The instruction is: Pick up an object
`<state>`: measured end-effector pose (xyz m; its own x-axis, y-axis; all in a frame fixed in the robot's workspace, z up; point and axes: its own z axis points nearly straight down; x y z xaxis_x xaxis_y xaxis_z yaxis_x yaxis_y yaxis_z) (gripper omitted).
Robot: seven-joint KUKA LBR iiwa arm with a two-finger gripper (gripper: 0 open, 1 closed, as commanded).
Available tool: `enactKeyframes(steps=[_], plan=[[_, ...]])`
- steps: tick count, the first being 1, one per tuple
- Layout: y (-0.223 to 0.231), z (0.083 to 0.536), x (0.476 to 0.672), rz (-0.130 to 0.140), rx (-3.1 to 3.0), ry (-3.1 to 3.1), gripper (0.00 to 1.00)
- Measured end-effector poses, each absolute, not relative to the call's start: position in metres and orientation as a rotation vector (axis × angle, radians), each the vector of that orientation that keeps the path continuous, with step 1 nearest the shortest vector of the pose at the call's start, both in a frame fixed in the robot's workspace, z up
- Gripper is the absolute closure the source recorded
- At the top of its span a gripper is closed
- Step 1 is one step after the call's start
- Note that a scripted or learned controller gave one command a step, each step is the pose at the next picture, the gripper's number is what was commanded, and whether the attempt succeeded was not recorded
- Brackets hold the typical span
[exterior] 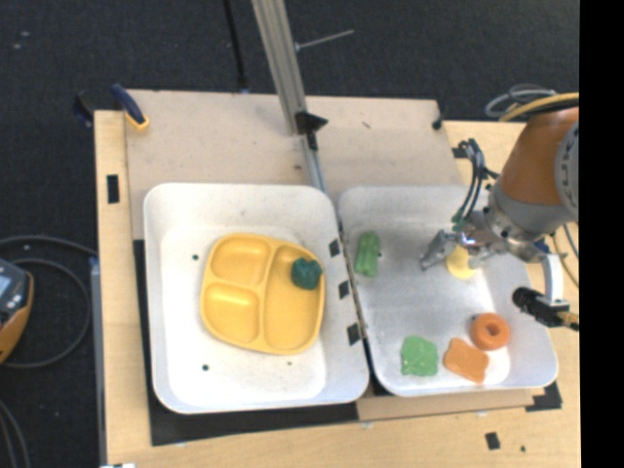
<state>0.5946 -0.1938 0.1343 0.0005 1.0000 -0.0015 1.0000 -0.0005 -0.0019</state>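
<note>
Over the right bin (390, 213), the hand (450, 252) is seen beside a yellow object (463, 266).
Finger state cannot be told; bare floor is left toward the green piece (367, 255).

Yellow tray (244, 305), orange ring (490, 331)

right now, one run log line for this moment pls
stage: reaching | gripper: over right bin, at yellow object | grasp: unconfirmed | yellow tray: left bin
</note>
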Motion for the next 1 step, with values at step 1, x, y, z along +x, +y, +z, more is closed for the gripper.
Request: enactKeyframes(steps=[1], plan=[[-0.1949, 0.1486, 0.5961, -0.001, -2.227, -2.224, 1.0]])
